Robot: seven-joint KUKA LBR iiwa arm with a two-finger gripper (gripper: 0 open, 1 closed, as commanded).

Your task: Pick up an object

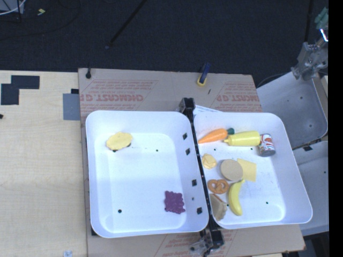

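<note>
Bench: two white bins [292, 159]. Gripper [313, 58] parked top right, jaw state indeterminate. Advice: target the isolated purple grapes [174, 202], approaching vertically.

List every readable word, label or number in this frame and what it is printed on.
"CHEMCAST": red print on the cardboard sheet under the bins, upside down from this view, repeated at left and right; smaller lines under it are too blurred to read.
Small can in the right bin: label too small to read.
</note>
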